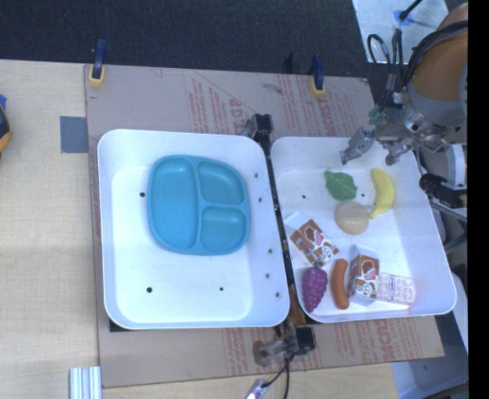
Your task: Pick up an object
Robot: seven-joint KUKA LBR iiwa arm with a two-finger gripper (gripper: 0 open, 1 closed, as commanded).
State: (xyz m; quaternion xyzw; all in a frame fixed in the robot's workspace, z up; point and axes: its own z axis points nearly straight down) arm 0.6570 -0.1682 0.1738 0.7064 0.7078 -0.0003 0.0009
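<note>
- Bench (28, 248): pale wood top, brown cardboard sheet (186, 98) with red print clamped at its far edge; dark floor beyond.
- Left bin (186, 310): shallow, white, rounded corners, small dark holes in floor. Holds a blue divided plate (199, 204), smooth plastic, three compartments, toward the bin's far side.
- Right bin (298, 160): same white tray, touching left bin along the shared edge.
- Arm (440, 69): grey with orange band, over right bin's far right corner.
- Gripper (376, 145): metal fingers spread apart, nothing between them, hovering above right bin's far edge.
- Yellow banana (383, 191): curved, smooth, near right bin's far right side, just below gripper, not touching it.
- Two snack packets: one (313, 241) mid-bin, one (377, 285) at near right corner, glossy printed wrap.
- Green leafy piece (340, 184): crinkled, beside banana, closest to gripper.
- Beige round ball (352, 218): matte, touching banana's lower end.
- Purple grape bunch (313, 287): bumpy, near edge.
- Orange sausage (339, 283): smooth cylinder, between grapes and packet.
</note>
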